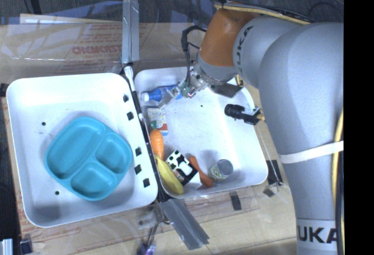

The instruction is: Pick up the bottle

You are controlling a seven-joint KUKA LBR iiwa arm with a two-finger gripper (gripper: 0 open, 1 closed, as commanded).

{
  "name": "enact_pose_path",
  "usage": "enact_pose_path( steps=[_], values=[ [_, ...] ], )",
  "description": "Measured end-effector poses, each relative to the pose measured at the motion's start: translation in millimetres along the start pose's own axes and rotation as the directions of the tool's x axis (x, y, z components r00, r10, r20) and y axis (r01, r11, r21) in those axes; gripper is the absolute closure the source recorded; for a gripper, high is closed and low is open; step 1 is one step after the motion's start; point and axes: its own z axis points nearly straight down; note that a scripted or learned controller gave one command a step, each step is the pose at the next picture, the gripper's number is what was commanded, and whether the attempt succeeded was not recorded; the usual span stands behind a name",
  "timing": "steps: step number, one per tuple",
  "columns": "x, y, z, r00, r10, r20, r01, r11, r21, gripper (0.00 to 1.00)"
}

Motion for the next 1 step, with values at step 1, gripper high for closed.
enact_pose_path(
  steps=[1],
  values=[
    [13.7, 5.0, 4.3, 0.968, 0.252, -0.001, -0.252, 0.968, 0.009, 0.0]
  ],
)
